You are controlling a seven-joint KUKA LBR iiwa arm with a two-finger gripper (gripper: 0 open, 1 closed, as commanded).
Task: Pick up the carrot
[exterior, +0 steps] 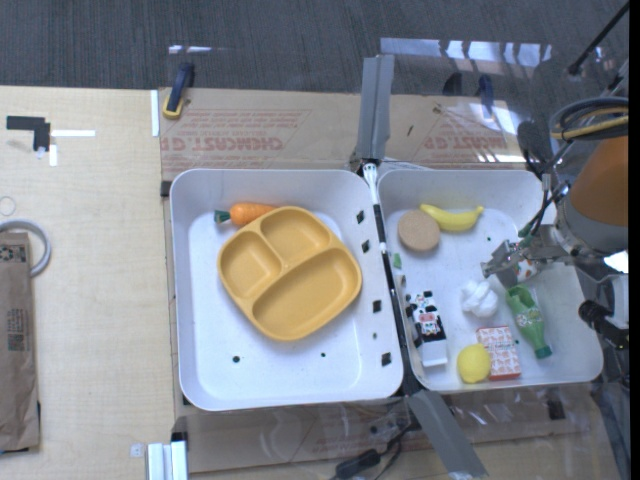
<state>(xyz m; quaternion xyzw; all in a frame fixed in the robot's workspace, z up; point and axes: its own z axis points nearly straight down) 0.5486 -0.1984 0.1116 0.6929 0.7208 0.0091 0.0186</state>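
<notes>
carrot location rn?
In the camera view, the carrot lies in the left bin, near its far-left corner, touching the upper-left rim of the yellow divided plate.

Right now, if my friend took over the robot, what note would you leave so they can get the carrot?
Gripper: over the right bin, above the white crumpled thing and beside the green bottle. It holds nothing I can see.
Carrot: in the left bin, near its back left corner, lying against the back edge of the yellow divided plate.
Done: nothing yet; the carrot is untouched.
Left: move the arm across to the left bin, come down on the carrot, grasp it, lift it.
</notes>
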